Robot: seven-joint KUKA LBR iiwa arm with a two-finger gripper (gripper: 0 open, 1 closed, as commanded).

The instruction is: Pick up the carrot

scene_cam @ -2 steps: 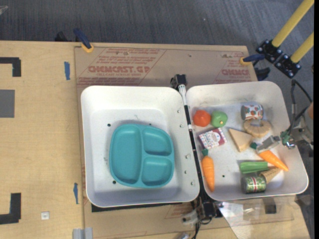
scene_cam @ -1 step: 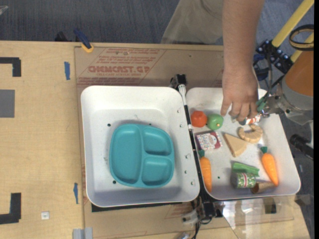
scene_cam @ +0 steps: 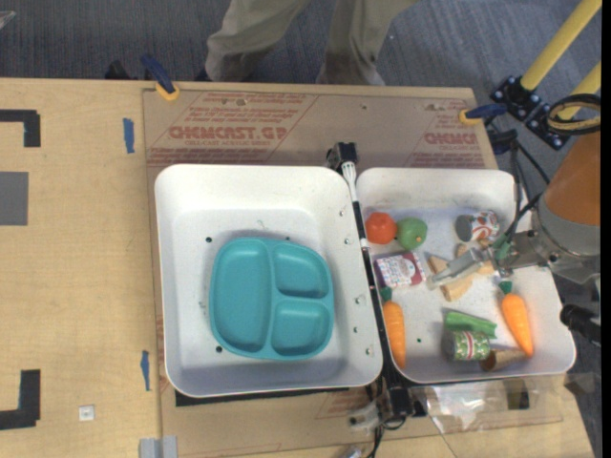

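Two orange carrots lie in the right bin [scene_cam: 544, 351]. One carrot [scene_cam: 393, 332] rests along the bin's left wall, green top pointing away from me. The other carrot [scene_cam: 516, 322] lies near the right wall, its green top toward the gripper. My gripper [scene_cam: 460, 273] reaches in from the right and hangs low over the middle of this bin, between the two carrots and slightly behind them. Nothing orange shows at its tip. The wrist with its orange band [scene_cam: 580, 191] is at the right edge.
A red tomato [scene_cam: 381, 226], a green lime [scene_cam: 412, 232], a purple packet [scene_cam: 397, 271], a green can [scene_cam: 468, 341] and a grey-white item [scene_cam: 477, 225] share the right bin. The left bin [scene_cam: 181, 218] holds a teal divided plate [scene_cam: 271, 297].
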